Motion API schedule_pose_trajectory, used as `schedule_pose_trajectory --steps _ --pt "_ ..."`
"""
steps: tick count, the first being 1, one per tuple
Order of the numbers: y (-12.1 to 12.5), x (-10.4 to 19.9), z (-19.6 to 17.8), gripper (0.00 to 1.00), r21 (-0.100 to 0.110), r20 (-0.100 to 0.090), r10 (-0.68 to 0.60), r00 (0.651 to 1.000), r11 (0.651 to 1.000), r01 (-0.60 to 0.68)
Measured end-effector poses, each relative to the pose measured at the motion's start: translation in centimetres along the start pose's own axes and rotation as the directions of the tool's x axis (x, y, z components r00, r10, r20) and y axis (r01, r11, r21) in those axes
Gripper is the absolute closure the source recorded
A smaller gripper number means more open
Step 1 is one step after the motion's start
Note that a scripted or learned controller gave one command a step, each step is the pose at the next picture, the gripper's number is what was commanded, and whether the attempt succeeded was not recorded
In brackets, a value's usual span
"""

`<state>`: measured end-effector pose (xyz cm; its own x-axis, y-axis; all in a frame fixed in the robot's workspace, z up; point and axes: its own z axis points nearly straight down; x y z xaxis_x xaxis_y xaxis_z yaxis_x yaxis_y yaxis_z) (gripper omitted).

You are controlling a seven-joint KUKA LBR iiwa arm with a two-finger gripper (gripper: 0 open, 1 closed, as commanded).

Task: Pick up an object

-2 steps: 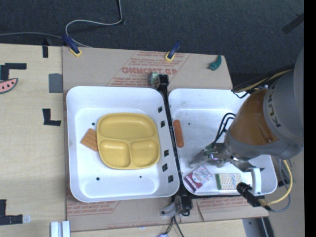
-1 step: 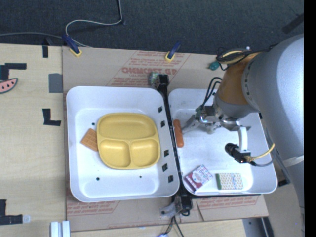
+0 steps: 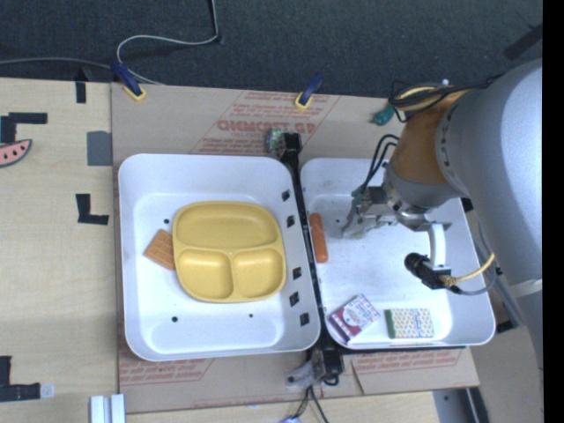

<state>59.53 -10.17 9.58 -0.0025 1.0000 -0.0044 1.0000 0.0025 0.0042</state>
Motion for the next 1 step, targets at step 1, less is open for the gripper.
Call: schedule_pose_trajectory --steps 1 --pt "0.0 -0.01 0.0 0.0 0.0 0.001 0.0 1.0 1.0 0.0"
